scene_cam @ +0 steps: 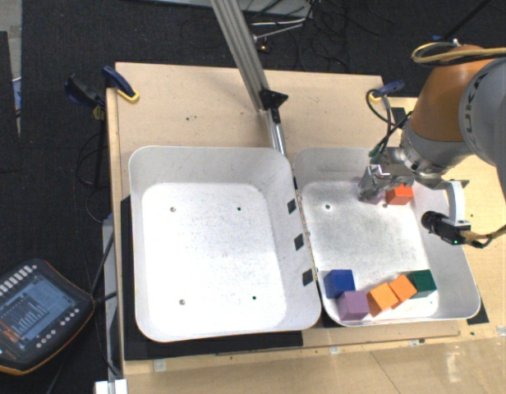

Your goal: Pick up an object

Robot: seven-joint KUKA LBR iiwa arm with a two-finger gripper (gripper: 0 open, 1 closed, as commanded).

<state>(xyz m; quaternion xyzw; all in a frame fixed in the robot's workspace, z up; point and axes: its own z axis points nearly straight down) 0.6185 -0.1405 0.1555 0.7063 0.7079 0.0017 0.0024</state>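
My gripper hangs low over the back of the right bin, under the orange-banded wrist. A small red-orange block lies right beside it, touching or partly under the gripper body; whether it is gripped cannot be seen. Along the bin's front edge lie a blue cube, a purple cube, an orange block and a green block, all well apart from the gripper.
The left bin stands next to the right one, their rims meeting in the middle. A slanted metal rod runs from the back down to the bins' junction. A teach pendant lies off the bench at front left.
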